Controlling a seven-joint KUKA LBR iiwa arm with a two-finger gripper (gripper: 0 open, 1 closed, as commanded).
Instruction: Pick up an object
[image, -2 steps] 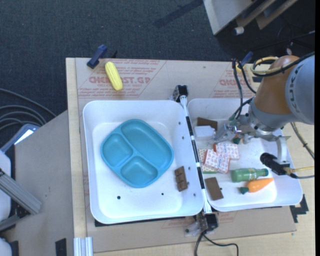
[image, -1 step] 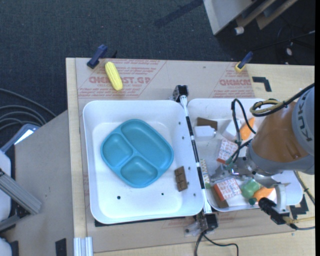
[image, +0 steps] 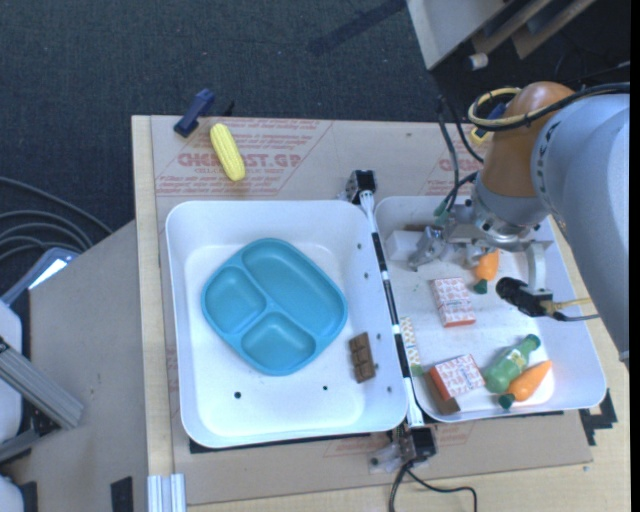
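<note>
My gripper (image: 432, 243) hangs low over the back left part of the right bin (image: 580, 385), below the orange-banded wrist. A small orange piece (image: 486, 266) lies just to its right. A red and white box (image: 452, 300) sits a little in front of it, apart from it. Toward the front of that bin lie a second red and white box (image: 457, 377), a green bottle (image: 510, 365) and an orange carrot (image: 530, 378). I see nothing held by the gripper.
The left bin (image: 190, 400) holds a blue divided plate (image: 274, 305) and a brown chocolate block (image: 361, 357) near its right wall. On the cardboard behind the bins lie a yellow corn cob (image: 227, 150) and a blue object (image: 193, 112).
</note>
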